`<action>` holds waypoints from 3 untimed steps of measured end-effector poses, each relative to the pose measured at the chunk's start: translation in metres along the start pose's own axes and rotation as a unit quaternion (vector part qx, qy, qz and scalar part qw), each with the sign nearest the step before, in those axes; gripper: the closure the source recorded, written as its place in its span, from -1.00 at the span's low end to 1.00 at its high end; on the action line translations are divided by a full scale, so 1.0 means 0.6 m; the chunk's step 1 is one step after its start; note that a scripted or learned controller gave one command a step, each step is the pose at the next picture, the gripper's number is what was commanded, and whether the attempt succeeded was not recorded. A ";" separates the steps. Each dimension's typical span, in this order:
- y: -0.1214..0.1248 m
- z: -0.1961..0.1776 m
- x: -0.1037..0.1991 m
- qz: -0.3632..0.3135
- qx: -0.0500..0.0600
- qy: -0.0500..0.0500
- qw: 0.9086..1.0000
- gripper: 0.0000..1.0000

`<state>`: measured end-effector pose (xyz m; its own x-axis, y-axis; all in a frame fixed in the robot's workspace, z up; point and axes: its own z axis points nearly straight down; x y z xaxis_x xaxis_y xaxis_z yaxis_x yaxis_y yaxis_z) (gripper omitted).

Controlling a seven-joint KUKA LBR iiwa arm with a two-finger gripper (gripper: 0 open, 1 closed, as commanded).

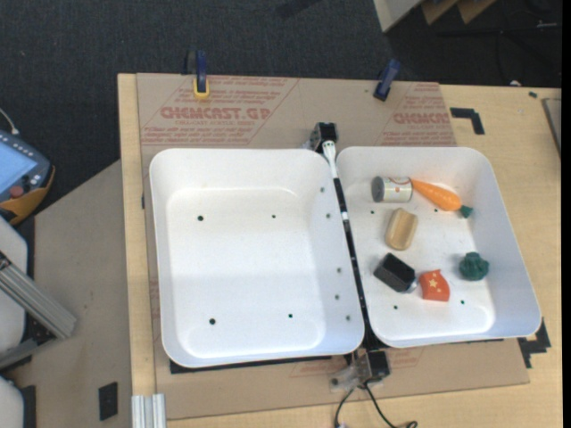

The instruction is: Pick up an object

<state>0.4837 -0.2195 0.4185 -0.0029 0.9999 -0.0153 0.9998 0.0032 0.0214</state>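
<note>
You have two bins, the left bin (241, 257) and the right bin (500, 239), in smooth white plastic with a soft sheen. Under them the counter (268, 105) wears matt brown printed paper. The carrot toy (437, 194) looks like glossy orange plastic, the tan cylinder (401, 229) matt, the black block (394, 273) dull.
</note>
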 end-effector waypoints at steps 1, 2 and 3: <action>0.002 -0.017 -0.001 0.000 -0.002 -0.001 1.000 1.00; -0.016 0.258 0.032 0.002 0.018 0.011 1.000 1.00; -0.011 0.225 0.028 0.002 0.009 0.006 1.000 1.00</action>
<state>0.4800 -0.2049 0.2832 0.0006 1.0000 -0.0029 1.0000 -0.0006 0.0043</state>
